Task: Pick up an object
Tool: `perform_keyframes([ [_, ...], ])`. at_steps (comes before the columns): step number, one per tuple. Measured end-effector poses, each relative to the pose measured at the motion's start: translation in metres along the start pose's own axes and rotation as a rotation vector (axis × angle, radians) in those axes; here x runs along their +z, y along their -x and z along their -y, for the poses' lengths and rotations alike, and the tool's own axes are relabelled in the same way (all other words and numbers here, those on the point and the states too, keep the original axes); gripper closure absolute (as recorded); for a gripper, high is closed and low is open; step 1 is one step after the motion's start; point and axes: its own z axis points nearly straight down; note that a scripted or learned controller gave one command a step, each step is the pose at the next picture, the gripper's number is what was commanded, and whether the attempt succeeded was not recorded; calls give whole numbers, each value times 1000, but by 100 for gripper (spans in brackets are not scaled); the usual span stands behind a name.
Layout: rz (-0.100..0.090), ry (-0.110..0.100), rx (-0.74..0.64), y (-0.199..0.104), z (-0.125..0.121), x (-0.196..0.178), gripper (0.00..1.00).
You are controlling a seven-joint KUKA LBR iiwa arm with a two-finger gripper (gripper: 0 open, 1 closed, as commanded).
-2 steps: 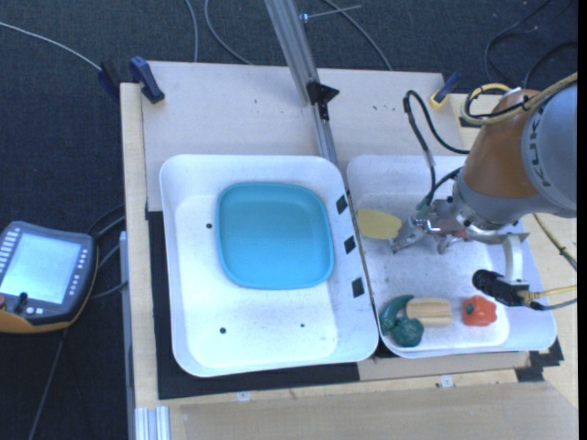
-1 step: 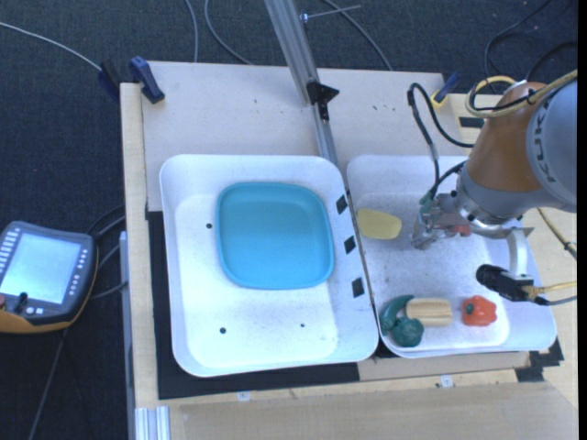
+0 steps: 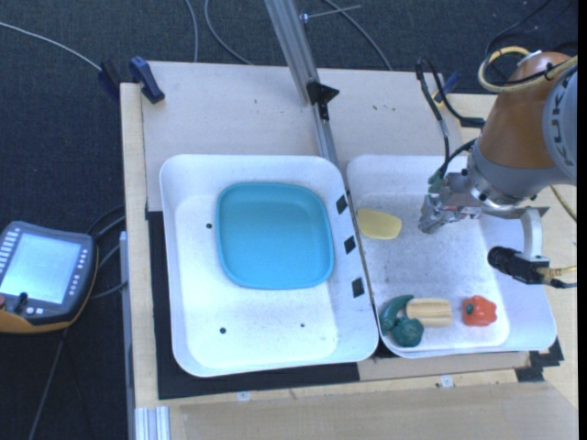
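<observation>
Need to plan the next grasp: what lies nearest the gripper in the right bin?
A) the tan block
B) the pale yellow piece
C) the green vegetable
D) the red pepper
B: the pale yellow piece lies just to the image-left of the gripper, while the green vegetable, tan block and red pepper sit along the right bin's near edge.

So the bench [image 3: 229, 108] has two white bins sitting side by side on it. The left bin [image 3: 183, 273] covers the middle, and the right bin [image 3: 404, 177] runs toward the right edge.
</observation>
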Motion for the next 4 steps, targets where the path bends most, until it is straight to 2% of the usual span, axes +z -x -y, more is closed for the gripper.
perform_keyframes([
  [1, 0, 1, 1, 1, -7, -61, 100],
  [2, 0, -6, 1, 1, -7, -42, 100],
  [3, -1, -6, -3, -50, -5, -37, 100],
  [4, -2, -3, -3, -99, -3, -54, 100],
])
